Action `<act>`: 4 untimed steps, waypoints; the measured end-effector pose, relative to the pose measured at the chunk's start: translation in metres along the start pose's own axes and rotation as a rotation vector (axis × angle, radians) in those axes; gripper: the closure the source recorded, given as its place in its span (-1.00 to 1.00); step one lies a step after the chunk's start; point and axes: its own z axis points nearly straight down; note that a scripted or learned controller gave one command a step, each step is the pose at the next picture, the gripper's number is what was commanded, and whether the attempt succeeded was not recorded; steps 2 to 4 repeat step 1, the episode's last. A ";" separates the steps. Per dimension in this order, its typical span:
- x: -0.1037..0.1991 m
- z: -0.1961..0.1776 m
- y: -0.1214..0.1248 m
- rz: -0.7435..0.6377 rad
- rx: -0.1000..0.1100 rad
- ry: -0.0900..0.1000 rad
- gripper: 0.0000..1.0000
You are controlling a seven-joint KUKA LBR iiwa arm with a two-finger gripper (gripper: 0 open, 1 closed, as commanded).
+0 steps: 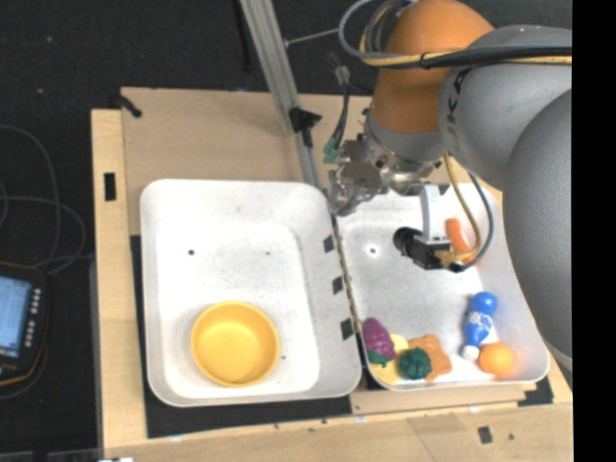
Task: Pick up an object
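No object is picked yet. The likely targets crowd the near edge of the right bin (385,287): a purple toy (377,339), a green toy (415,363) and a flat orange piece (433,351) lie touching one another. A blue and white bottle (479,320) and an orange ball (497,359) sit just beside them, at the near right corner. A small orange-red item (458,235) lies against the right wall. A yellow bowl (235,343) sits alone in the left bin (241,239).

The hand (348,192) hangs over the far left corner of the right bin, by the rim the two bins share on the worktop (192,133), well apart from every toy. Whether it is released or clenched cannot be told.

The risks, as a judgement: lowering here would likely close on bare floor or strike the rim. Among the packed toys, a grasp may nudge neighbours aside or pinch two, and the ball may roll off.
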 end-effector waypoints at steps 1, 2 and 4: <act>0.040 0.015 0.014 0.001 0.000 -0.001 1.00; 0.040 0.015 0.014 0.001 0.000 -0.001 1.00; 0.040 0.015 0.014 0.001 0.000 -0.001 1.00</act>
